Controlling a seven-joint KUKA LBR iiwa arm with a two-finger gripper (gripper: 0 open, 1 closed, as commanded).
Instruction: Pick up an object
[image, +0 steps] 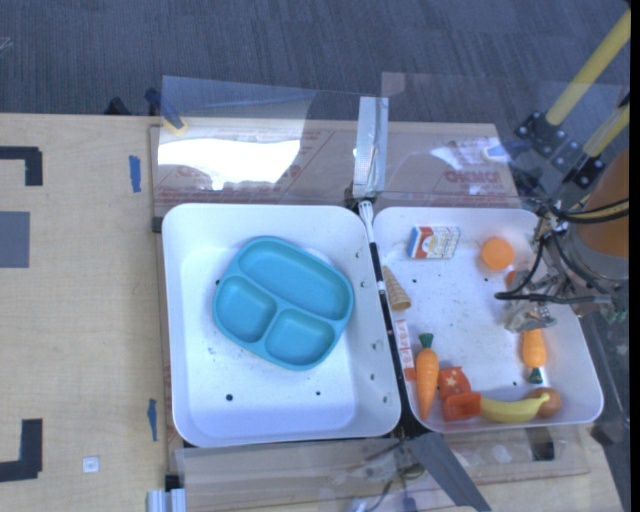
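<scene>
The right bin (470, 300) holds several toy foods. A small red, white and blue carton (432, 242) and an orange ball (497, 253) lie at its far side. A tan cone (397, 290) and a red-and-white packet (403, 345) sit by the left wall. Along the near wall are a carrot (427, 372), two red pieces (458, 393) and a banana (512, 406). My gripper (527, 318) hangs low over the bin's right side, just above a small orange item (533, 350); cables blur its tip.
The left bin (190, 300) holds a blue divided plate (284, 301). A clear plastic screen (300, 150) stands behind both bins. The arm's orange band (610, 235) is at the right edge. The wooden bench (70, 330) spreads to the left.
</scene>
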